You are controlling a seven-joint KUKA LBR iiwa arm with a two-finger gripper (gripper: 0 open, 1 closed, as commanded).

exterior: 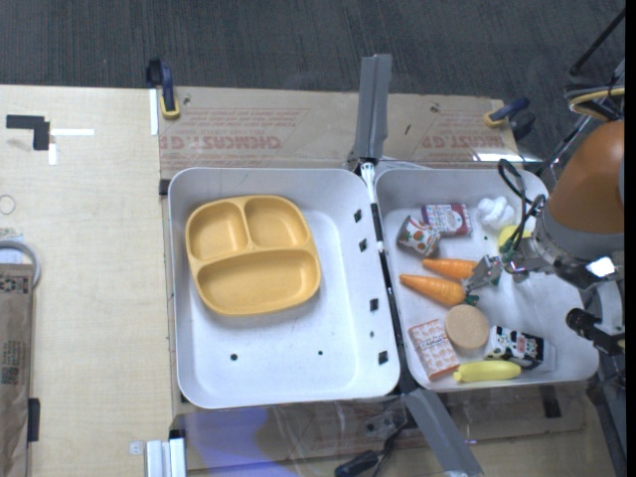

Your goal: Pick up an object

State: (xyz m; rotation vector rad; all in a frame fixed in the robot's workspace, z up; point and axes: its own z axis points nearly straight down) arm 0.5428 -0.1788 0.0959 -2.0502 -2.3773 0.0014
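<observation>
Because the gripper [487,271] is low in the right bin [568,366] and many things lie close together there, I think the main risk is a wrong or half grasp. Its tip is just beside the right ends of two carrots [437,287], which lie nearly parallel and near each other. I cannot tell if the jaws are wide or narrow, because they are small and dark against the carrots, and I cannot see any thing held between them.

If the jaws close now, they may catch only the thin end of one carrot, and it could slip out when the arm rises. They may also push one carrot against the other, or against the round tan disc [466,327] just below.

Other things are near too: a small red and white packet [418,236], a dark red box [446,219], a white crumpled object [492,209], a pink patterned box [431,347], a banana [487,371] and a black and white carton [516,346]. A sideways move of the arm could disturb them.

The left bin [268,366] holds a yellow divided plate [253,254], well apart from the gripper
</observation>
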